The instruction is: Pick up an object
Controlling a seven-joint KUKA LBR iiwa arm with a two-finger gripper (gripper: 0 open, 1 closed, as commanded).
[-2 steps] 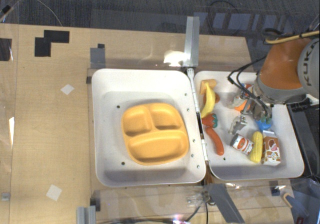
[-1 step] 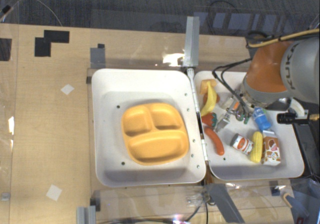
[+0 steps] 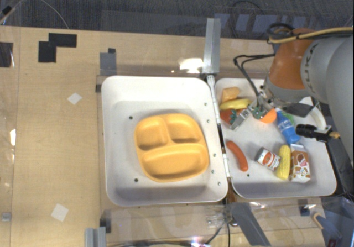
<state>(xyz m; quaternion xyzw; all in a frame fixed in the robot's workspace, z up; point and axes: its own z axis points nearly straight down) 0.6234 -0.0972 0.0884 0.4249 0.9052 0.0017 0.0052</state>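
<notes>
Presently, on the surface [image 3: 55, 146]:

- Left bin [image 3: 110, 130]: white, shallow, holding a yellow divided tray [image 3: 171, 146] that lies flat near its middle, three compartments facing up.
- Right bin [image 3: 321, 179]: white, just beside the left one, carrying the small objects.
- Banana [image 3: 233, 104]: yellow, near the right bin's upper left corner, with an orange-yellow piece [image 3: 230, 94] just above it.
- Sausage [image 3: 238, 155]: red, lying at a slant in the lower left part of the right bin.
- Can [image 3: 267, 158]: red and white, on its side, touching a corn cob [image 3: 284, 162].
- Carton [image 3: 300, 166]: small, red and white, just right of the corn cob.
- Blue bottle [image 3: 286, 128]: lying above the corn cob.
- Orange piece [image 3: 268, 116]: near the claw's tip.
- Arm [image 3: 326, 69]: grey with orange band, reaching in from the right.
- Claw [image 3: 255, 109]: low over the right bin, beside the banana; whether its fingers are apart or together I cannot tell.
</notes>
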